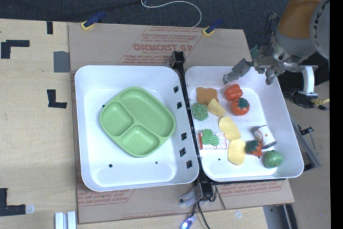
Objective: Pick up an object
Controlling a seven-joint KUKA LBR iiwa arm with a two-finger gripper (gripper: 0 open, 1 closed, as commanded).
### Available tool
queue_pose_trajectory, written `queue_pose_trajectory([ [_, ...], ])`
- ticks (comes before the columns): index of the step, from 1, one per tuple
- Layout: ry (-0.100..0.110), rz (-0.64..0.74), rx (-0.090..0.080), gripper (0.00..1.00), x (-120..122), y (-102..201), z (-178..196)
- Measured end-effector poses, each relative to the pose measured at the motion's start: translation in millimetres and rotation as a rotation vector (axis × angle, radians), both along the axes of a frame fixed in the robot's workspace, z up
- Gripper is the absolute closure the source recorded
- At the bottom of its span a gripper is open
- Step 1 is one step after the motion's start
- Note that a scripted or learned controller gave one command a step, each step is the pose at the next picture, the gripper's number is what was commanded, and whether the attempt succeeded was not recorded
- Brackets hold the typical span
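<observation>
Hovering over the right bin's [284, 110] far edge, your gripper [252, 68] has its fingers apart and empty; drop straight onto the red tomato [239, 106] just below, avoiding its neighbours

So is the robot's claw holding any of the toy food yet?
No, nothing is held. The gripper hangs above the right bin, near the red pepper, with nothing between its fingers.
</observation>
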State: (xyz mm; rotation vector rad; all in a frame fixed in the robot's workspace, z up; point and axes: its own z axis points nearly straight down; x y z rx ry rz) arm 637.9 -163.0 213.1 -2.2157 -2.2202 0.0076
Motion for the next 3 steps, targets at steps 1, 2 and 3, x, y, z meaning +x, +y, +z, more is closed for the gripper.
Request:
queue_pose_trajectory([
  [1, 0.000, 0.001, 0.000, 0.00, 7.9, 6.3, -53.8],
  [2, 0.001, 0.000, 0.000, 0.00, -2.8, 8.5, -105.5],
  [3, -0.014, -0.001, 0.001, 0.00, 0.3, 10.0, -126.5],
])
